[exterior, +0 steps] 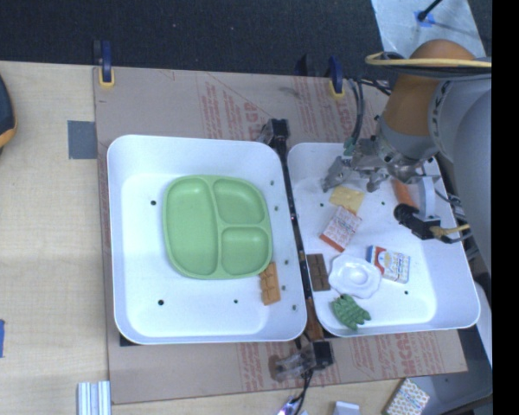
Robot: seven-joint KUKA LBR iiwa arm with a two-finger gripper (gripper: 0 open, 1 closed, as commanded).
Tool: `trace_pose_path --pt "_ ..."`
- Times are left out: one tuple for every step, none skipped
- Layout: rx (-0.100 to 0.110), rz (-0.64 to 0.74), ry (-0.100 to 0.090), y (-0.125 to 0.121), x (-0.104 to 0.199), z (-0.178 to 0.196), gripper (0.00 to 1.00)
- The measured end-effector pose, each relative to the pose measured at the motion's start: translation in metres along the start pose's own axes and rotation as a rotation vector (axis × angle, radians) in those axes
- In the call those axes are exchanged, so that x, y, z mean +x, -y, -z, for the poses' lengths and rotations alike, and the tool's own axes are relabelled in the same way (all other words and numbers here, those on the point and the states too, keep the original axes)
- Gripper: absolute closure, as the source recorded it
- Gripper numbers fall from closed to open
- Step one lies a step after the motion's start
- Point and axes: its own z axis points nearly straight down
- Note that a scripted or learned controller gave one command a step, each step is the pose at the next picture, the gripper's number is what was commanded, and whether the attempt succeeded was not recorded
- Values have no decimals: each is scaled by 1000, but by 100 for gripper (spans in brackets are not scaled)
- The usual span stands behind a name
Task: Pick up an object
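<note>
My gripper [355, 180] hangs over the far part of the right bin [450, 314], open, with nothing between its metal fingers [333, 178]. Just in front of it lies a yellow block [349, 199]. A red-and-white packet [341, 228] lies nearer the camera. Further forward are a white moulded piece [355, 277], a small card with red and blue print [390, 264], a green toy [350, 310] and a dark brown bar [315, 272] along the bin's left wall.
The left bin [138, 318] holds a green divided plate [216, 226] and a small orange-brown piece [269, 284] near its front right corner. The arm's grey body and orange band [415, 102] loom over the right bin's far right.
</note>
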Motion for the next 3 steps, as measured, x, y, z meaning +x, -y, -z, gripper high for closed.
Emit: trace_pose_path --pt "5 0 0 10 17 -1 0" --pt "0 -1 0 0 26 0 0" --pt "6 -4 1 18 16 -1 0"
